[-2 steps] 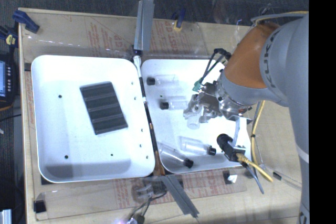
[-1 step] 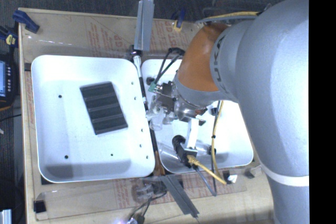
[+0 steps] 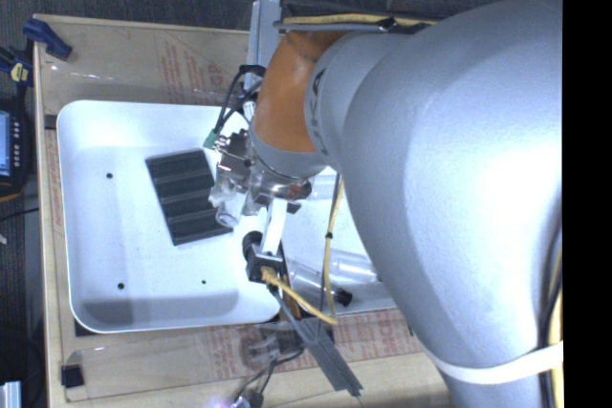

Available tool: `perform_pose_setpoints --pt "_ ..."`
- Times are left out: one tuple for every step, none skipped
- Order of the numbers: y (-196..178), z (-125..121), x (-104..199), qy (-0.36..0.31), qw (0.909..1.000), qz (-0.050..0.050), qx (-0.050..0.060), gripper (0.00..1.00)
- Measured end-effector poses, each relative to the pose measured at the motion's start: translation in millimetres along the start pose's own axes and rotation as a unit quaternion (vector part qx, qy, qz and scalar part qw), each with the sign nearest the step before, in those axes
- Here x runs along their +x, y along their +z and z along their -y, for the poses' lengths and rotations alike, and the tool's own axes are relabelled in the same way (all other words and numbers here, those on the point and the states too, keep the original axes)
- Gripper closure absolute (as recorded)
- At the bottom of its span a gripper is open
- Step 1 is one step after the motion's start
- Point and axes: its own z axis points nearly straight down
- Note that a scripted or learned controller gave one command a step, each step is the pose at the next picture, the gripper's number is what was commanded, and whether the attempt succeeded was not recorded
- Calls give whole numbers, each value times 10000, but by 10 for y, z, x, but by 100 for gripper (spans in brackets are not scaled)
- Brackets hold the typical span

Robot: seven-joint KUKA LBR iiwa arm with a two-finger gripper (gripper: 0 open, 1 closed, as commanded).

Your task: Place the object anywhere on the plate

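Observation:
A dark ribbed rectangular plate (image 3: 186,197) lies tilted in the left white bin (image 3: 105,234), near its right side. My gripper (image 3: 227,205) hangs at the plate's right edge, below the orange band of the arm. A small pale, clear-looking thing sits at the gripper's tip over that edge; whether it is held I cannot make out. A bit of green shows by the wrist at the plate's upper right corner.
The grey arm (image 3: 449,186) covers nearly all of the right bin and the right half of the view. Cables and a bracket (image 3: 306,339) hang by the bench's front edge. Blue clamps (image 3: 43,35) sit at the bench's far left corner.

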Motion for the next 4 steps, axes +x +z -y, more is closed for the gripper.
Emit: perform_pose_setpoints --pt "-720 852 669 1295 9916 -10 -10 100" --pt "-868 45 295 2251 9743 -4 -4 100" --pt "147 846 474 3307 9437 10 13 100" --pt "-3 149 192 3021 9533 -9 0 100"
